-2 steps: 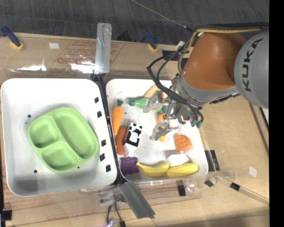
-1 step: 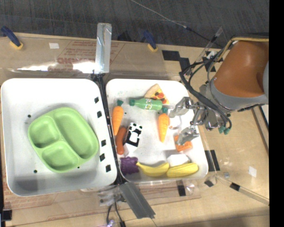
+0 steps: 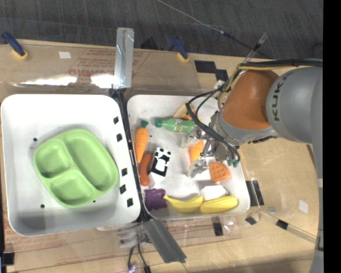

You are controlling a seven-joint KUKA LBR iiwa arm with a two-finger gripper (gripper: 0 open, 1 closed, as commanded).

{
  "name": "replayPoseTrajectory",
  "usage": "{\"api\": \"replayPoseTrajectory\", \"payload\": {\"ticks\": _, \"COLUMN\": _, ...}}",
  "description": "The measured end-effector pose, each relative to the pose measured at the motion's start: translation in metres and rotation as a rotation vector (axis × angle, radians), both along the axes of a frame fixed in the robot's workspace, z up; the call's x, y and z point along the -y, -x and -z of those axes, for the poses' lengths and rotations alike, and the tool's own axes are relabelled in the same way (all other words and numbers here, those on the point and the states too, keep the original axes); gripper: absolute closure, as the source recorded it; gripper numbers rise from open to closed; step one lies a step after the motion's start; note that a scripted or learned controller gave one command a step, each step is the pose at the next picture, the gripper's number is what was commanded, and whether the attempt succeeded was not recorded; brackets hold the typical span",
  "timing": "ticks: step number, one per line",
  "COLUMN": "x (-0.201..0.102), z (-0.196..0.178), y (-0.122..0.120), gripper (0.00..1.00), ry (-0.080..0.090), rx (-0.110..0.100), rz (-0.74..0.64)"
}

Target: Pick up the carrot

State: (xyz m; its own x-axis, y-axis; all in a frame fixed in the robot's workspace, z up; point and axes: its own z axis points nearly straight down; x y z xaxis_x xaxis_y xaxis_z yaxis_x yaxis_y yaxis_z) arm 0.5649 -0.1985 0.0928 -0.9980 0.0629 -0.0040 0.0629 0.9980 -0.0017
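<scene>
In the right bin (image 3: pixel 238 178), gripper (image 3: pixel 200 165) state cannot be told; carrot (image 3: pixel 141 143) lies well apart, so nearby orange pieces (image 3: pixel 219 171) may be grabbed instead.

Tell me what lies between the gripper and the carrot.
In the camera view, a black-and-white block sits between the gripper and the carrot, on the right bin's floor.
</scene>
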Motion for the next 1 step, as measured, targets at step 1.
{"api": "replayPoseTrajectory", "payload": {"ticks": 1, "x": -0.0023, "z": -0.0107, "y": -0.0016, "gripper": 1.00, "ry": 0.000, "rx": 0.002, "rz": -0.010}}
